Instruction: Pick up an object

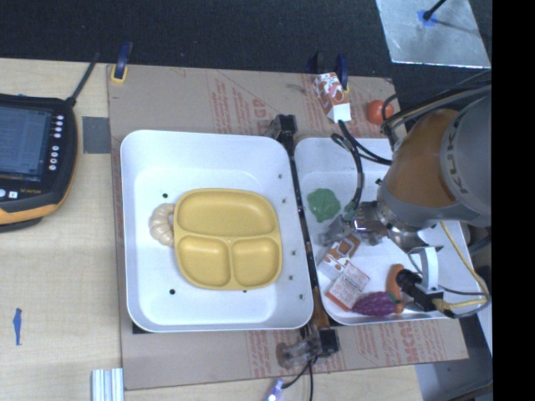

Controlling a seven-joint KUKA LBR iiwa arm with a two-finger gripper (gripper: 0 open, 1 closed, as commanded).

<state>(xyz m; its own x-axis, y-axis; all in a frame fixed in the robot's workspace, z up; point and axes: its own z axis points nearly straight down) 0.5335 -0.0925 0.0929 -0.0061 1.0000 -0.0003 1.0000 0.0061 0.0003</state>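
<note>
Pale wooden bench (pixel 58 307) seen from above, bordered at the top by dark carpet floor (pixel 209 15). A sheet of brown cardboard (pixel 209 107) lies on the bench under two shallow white bins. A teach pendant (pixel 29 157) rests at the far left.

Left bin (pixel 138 291): one yellow divided plate (pixel 226 236) with three compartments, and one tan rounded object (pixel 160 222) touching the plate's left edge.

Right bin (pixel 334 161): the candidate objects. One green lump (pixel 323 203), matte and irregular, lies near the bin's left wall. Two red-and-white printed packets lie below it, the upper packet (pixel 341 256) just above the lower packet (pixel 347 289). One glossy purple object (pixel 374 305) lies by the bin's near rim.

The gripper (pixel 349 226) hangs over the right bin between the green lump and the upper packet. Whether the jaws are apart or together cannot be told.

On the cardboard beyond the right bin: a third packet (pixel 331 92) and one small red ball (pixel 378 109).
</note>
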